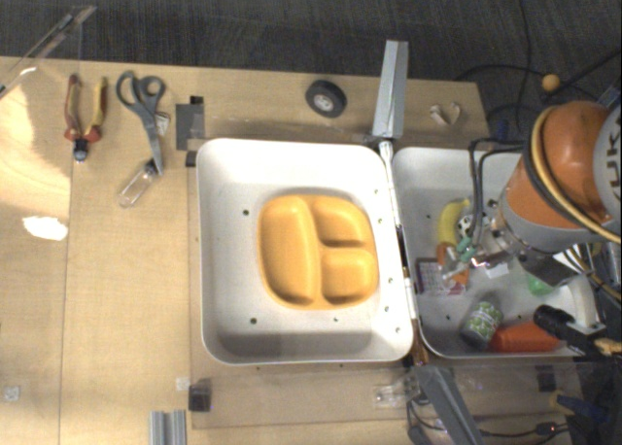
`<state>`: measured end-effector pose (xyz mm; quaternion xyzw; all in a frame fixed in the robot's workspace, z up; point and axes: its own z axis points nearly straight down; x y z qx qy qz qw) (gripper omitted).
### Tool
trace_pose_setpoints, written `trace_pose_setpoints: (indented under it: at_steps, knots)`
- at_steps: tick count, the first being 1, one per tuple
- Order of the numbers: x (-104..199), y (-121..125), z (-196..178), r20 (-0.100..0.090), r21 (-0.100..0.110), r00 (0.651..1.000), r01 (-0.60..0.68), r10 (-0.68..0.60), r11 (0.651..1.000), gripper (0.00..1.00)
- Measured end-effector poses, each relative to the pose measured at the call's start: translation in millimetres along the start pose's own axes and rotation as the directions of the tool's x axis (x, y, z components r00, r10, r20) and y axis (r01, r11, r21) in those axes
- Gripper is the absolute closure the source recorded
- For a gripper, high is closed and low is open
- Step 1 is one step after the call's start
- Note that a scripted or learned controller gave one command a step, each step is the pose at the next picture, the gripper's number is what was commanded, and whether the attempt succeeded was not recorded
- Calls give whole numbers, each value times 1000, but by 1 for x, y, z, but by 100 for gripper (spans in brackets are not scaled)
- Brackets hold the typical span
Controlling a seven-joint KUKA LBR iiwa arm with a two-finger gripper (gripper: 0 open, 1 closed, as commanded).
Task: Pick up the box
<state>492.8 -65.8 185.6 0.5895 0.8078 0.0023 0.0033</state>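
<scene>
At the near edge of the right bin (428,336), a small can (483,320) and an orange item (523,338) are seen lying just beside each other. Slightly farther in, the hand (473,251) is held low over a tight clutter near the bin's left wall. Whether it is apart or together cannot be told, since it is masked by the arm (573,176). The box (428,275) is judged to be the small flat pack against that wall, just beside the hand (its outline is too blurred to be certain). Nothing is seen held.

Several failures can be expected. The box could be pinned against the wall and left ungrasped, because little room is given on that side. A neighbouring scrap could be taken instead, since the pieces touch. The yellow item (450,220) beyond could be nudged during a descent. A flat pack could also be slid away rather than lifted if it is caught only by an edge.

Farther off, the left bin (224,239) with its yellow tray (316,249) is well apart, and the tape (326,98) and scissors (146,113) on the tabletop (97,288) are not at risk
</scene>
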Motion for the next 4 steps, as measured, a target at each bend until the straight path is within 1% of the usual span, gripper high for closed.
trace_pose_setpoints:
  at_steps: [1,2,3,4]
  knots:
    - [60,15,-15,-1,2,961,-276,276,961,100]
    - [56,15,-42,0,0,950,311,-311,950,100]
    - [86,29,-145,0,2,910,-414,414,910,100]
    - [7,-3,2,0,6,972,-236,236,972,100]
